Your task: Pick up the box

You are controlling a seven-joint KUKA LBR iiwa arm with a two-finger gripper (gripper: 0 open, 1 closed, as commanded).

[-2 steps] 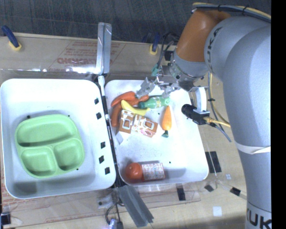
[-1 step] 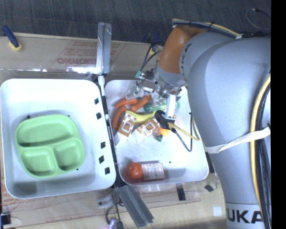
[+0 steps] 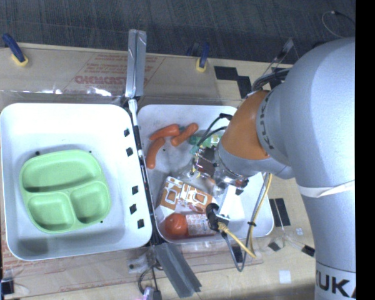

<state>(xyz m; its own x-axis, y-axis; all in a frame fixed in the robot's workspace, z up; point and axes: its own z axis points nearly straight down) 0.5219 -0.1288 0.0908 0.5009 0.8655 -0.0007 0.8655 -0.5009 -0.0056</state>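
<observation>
Camera view, looking down at a slant on both bins. Arm [image 3: 312,124] enters from the right, grey with the orange band [image 3: 247,133] above the wrist, and it hangs low over the right bin [image 3: 175,114].

Gripper [image 3: 207,175] sits over the middle of the right bin, wrist hardware and cables crowding it. Cannot tell how the fingers stand; the wrist body hides them from this angle.

Box [image 3: 184,195], white with orange-brown print, lies flat in the lower middle of the right bin, tilted a little off the bin's axes. Its upper right corner is just beside or under the gripper; contact cannot be judged. Nothing shows the box between fingers.

Neighbours in the right bin:
- red round object with a clear wrapper [image 3: 178,225], touching or just beside the box's lower edge, near the bin's front wall.
- three orange sausage-like pieces [image 3: 169,136] in the upper left part, apart from the box.
- small green item [image 3: 197,149] just above the gripper, partly hidden.

Room: box's left edge is near the divider wall between the bins; bare white floor shows between the box and the sausages. Right side of the bin is covered by the arm.

Left bin [image 3: 12,167] holds a green compartment tray [image 3: 64,191], well apart from the box.
</observation>
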